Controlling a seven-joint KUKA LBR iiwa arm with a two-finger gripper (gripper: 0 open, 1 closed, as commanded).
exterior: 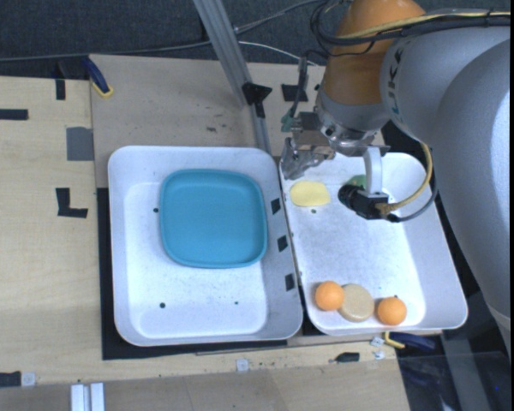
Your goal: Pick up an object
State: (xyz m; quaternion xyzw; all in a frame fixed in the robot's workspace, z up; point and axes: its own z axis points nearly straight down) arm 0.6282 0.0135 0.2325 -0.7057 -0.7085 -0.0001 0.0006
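We see gripper [304, 163] low at far-left corner of right bin [428, 255], just above pale yellow disc [309, 194]; likely lining up for a grasp. Jaws' state: we cannot tell. Two orange balls [329, 295] and beige disc [356, 302] crowd near edge of that bin. Blue plate [212, 217] sits mid left bin [128, 229], well apart.

plate [212, 217] in left bin [124, 255] — three balls [357, 302] in right bin [437, 281]
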